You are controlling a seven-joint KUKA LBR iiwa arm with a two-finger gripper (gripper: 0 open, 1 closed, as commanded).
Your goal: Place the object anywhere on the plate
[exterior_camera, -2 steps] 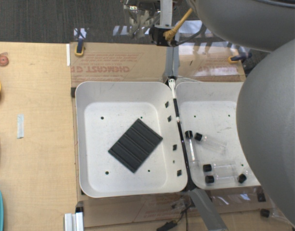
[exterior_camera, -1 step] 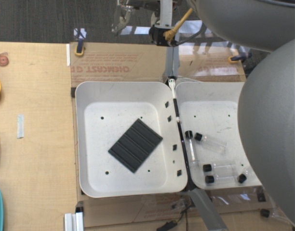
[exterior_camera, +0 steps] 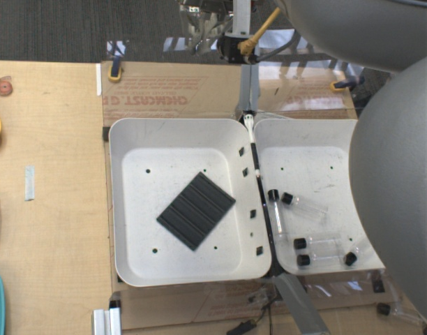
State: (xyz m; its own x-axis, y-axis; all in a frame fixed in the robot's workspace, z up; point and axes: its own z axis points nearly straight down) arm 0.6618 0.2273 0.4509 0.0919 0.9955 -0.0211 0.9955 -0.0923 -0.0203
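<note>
Up past the far rim of both bins sits the gripper [exterior_camera: 212,26], hanging over the cardboard [exterior_camera: 171,93] and well apart from everything it needs. The view is too cluttered there, so can't tell how far it's open or whether it carries anything; nothing is visibly in it. The arm [exterior_camera: 395,187] bulks over the right bin's outer side. Task things, relative to the tool: the dark ribbed plate [exterior_camera: 197,210] lies flat and skewed in the left bin [exterior_camera: 130,187], on the near side of the tool and about level with it sideways. The candidate objects, small clear vials with black caps [exterior_camera: 315,244], lie in the right bin [exterior_camera: 304,135], nearer the camera than the tool and off to its arm side. My read: we're at the pick stage and nothing is on the plate yet. Next move calls for coming down into the right bin onto one vial. They're small, round and look liable to roll, so centre the grasp well.
</note>
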